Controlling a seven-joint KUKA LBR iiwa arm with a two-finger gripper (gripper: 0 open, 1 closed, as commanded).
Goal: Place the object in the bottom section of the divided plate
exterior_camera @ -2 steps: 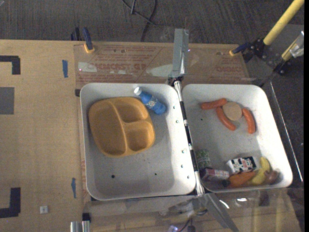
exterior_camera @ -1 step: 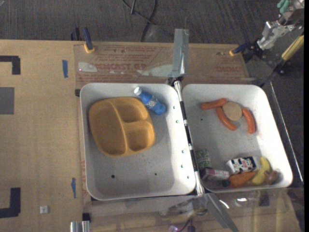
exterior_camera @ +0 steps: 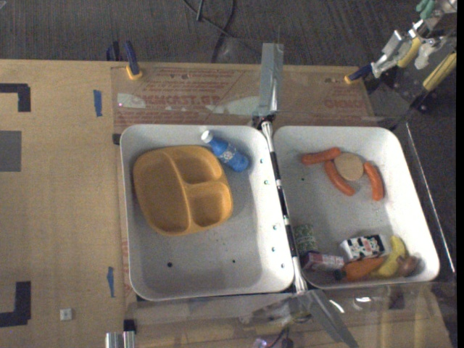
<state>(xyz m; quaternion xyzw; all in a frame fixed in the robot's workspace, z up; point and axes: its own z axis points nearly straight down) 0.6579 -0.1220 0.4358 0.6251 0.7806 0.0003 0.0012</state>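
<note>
Left of centre, beside the plate point(exterior_camera: 181, 189), lies the bottle point(exterior_camera: 226, 151), likely the object: grip it crosswise, release low over the bottom section; gripper state I cannot tell.

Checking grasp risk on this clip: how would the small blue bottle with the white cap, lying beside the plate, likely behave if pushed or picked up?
The small blue plastic bottle with a white cap lies on its side, so a nudge would probably roll it. It touches the orange divided plate, which may block rolling that way. Its rounded, smooth-looking body could slip between fingers, and it seems light.
</note>
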